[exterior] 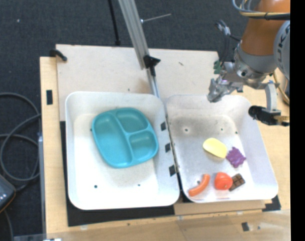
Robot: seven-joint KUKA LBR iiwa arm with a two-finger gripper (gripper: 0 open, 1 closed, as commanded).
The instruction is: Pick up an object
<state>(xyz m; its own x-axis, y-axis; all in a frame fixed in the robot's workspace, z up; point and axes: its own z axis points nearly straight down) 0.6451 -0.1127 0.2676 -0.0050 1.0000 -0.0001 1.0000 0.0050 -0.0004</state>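
1. The arm (260, 31) comes in from the right, and its end effector (216, 94) hangs above the far rim of the right bin (252, 134).
2. Whether the end effector is spread or pressed together, I cannot tell from here; nothing shows between its tips.
3. In the right bin's near half lie a yellow piece (214, 147), a purple cluster (235, 157), a red tomato (222, 181), an orange carrot (200, 185) and a small brown block (237, 181).
4. The tomato touches the brown block; the carrot lies just beside the tomato.
5. The left bin (79, 185) holds a teal divided plate (124, 137).
6. Both bins sit side by side on the table (92, 67).
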